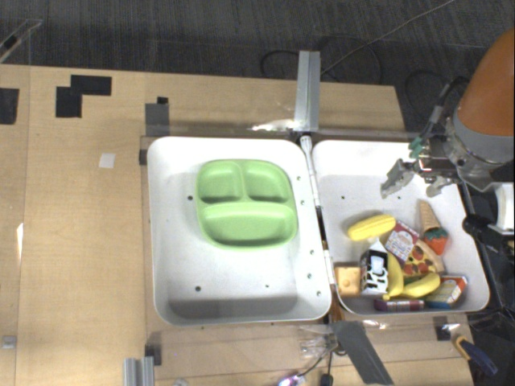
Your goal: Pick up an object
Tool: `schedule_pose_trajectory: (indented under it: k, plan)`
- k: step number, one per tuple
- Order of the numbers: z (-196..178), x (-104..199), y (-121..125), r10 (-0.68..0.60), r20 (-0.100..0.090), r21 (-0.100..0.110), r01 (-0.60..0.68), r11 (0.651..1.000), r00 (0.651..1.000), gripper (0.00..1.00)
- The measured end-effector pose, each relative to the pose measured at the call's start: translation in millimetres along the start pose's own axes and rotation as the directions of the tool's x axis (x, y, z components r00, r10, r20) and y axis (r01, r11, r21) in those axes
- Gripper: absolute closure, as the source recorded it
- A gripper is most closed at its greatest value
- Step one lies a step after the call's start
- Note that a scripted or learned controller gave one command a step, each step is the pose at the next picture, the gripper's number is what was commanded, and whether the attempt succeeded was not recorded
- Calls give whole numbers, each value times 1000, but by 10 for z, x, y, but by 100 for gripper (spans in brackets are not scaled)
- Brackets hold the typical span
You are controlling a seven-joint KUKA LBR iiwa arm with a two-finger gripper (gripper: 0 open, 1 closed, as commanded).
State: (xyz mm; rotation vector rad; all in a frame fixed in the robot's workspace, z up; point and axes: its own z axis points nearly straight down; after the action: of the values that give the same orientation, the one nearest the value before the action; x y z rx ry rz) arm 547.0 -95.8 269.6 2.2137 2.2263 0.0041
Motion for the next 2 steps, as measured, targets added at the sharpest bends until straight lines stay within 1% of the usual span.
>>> schedule_pose_trajectory:
  k: [1,2]
  plan:
    - [993,-126,-34,-317,0,0,317,949,949,0]
    - [1769,-155,-164,-408,14,-17,408,913,913,0]
